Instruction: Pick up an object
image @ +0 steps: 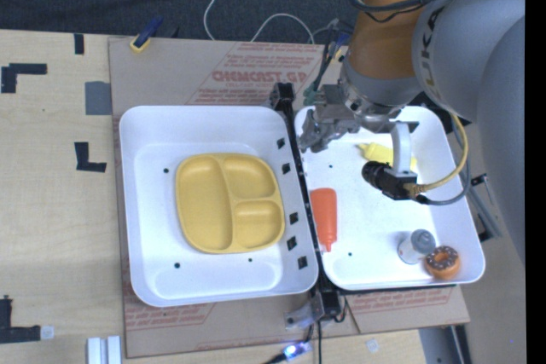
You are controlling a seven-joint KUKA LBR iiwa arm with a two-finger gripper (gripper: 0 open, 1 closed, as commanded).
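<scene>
Arm: I had the arm [444,21] reaching in from the right, hanging over the far part of the right bin [465,222].
End effector: the end effector [328,125] sat over the far left corner of that bin, just beside the divider between the bins. From my seat I could not tell whether it was apart or together; the metal parts blurred into one another. I saw nothing in it.
Carrot: an orange carrot-like piece [323,217] lay lengthwise along the bin's left wall, nearer than the end effector and apart from it. I judged this the likeliest target.
Other candidates: a yellow item [377,152] lay partly under the wrist; a grey knob [416,245] and a round orange-brown toy [443,261] sat close together in the near right corner.
Left bin: the left bin [141,183] held a yellow plate [229,202] with three sections, well apart from the arm.
Cable: a black fitting with a yellow hose [388,179] dangled over the bin's middle.
Advice: I reckoned the best approach was to come nearer along the wall, centre over the carrot's middle, span its narrow width, and keep clear of the wall and the hose while descending.
</scene>
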